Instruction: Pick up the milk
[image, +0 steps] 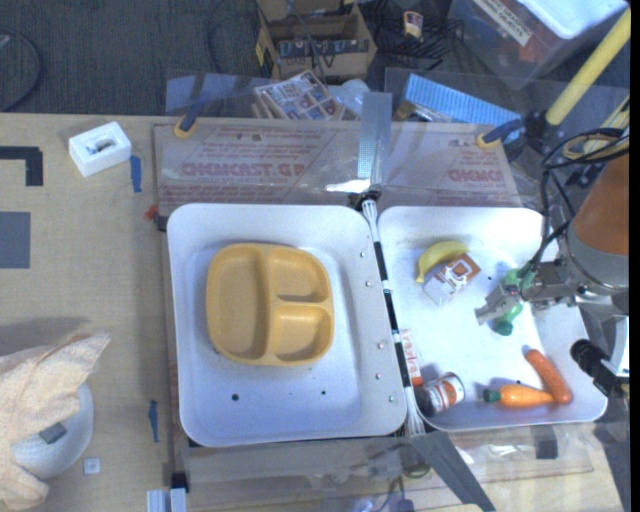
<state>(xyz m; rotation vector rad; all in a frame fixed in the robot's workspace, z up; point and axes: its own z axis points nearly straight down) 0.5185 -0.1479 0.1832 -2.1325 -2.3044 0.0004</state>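
The milk (450, 279) is a small white carton with an orange-brown label, lying in the right bin (470, 360) just below a yellow banana (440, 256). My gripper (505, 298) hangs over the right bin, a short way to the right of the milk and apart from it. A small green object (505, 322) lies directly under the gripper, partly covered by it. Nothing shows between the gripper and the milk.
Two orange carrots (535, 385) lie at the right bin's front right and a small can (443, 392) at its front left. The left bin (200, 400) holds a yellow divided plate (268, 303). A white box (99, 147) and crumpled cloth (45, 375) lie on the bench at left.
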